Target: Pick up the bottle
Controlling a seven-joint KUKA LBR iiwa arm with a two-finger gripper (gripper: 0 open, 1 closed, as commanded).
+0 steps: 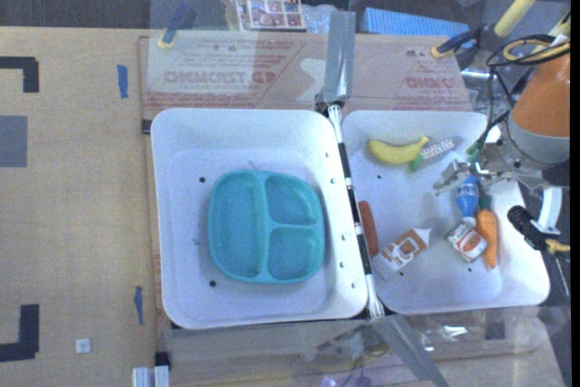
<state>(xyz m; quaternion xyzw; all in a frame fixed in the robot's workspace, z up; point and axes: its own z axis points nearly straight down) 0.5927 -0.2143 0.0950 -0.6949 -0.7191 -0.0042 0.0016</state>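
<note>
- My arm [541,109] comes in at the right edge of the frame, its orange band showing above the grey wrist, over the upper right part of the right bin [412,281].
- My end effector [471,169] hangs low over that bin, its metal parts spread just above the bottle [468,195].
- The bottle is small, blue in the body, and lies in the right half of the right bin, directly below my end effector in the frame and so close that I cannot tell whether they touch.
- Whether my end effector is open, closed or gripping anything I cannot tell; the metal parts blur together there.
- Just below the bottle lie a carrot [489,236] and a small red and white pack [466,241], side by side.
- A banana [396,149] lies in the upper left of the right bin, with a flat white tube [437,149] just to its right.
- A sausage [369,227] lies along that bin's left wall, and a white and brown carton [404,250] sits beside it.
- The left bin [181,149] holds a turquoise divided plate [266,227] near its middle.
- Both bins rest on the table [72,195].
</note>
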